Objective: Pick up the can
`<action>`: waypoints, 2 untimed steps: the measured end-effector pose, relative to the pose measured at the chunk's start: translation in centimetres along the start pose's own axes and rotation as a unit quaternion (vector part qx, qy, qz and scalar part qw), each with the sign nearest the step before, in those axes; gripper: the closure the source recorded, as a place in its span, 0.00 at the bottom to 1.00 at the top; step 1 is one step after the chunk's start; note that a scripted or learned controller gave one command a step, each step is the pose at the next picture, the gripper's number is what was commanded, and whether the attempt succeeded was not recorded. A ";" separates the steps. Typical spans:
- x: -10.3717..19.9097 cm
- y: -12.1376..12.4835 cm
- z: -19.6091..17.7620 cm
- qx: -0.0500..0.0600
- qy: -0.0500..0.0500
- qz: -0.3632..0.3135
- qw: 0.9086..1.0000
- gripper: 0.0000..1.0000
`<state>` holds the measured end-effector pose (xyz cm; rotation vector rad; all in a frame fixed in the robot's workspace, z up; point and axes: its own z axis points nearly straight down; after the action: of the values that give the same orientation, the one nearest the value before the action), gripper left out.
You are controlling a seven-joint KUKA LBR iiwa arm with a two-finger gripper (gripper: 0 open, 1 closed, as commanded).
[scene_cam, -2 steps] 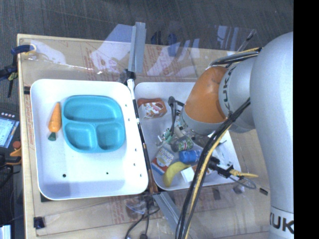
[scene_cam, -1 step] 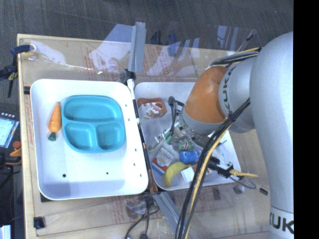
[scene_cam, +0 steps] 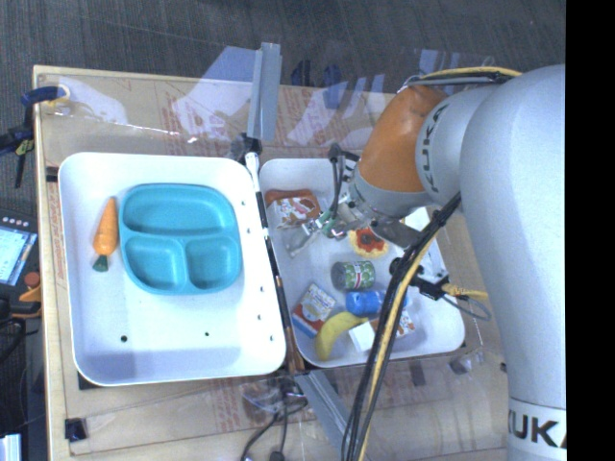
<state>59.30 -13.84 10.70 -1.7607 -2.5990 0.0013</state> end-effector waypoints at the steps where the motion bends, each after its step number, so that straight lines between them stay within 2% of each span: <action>1: -1.6 4.1 1.7 0.004 0.001 -0.002 1.000 0.00; 2: -1.7 5.0 1.8 0.020 0.003 -0.002 1.000 0.00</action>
<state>64.57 -13.56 8.84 -1.7404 -2.5804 0.0480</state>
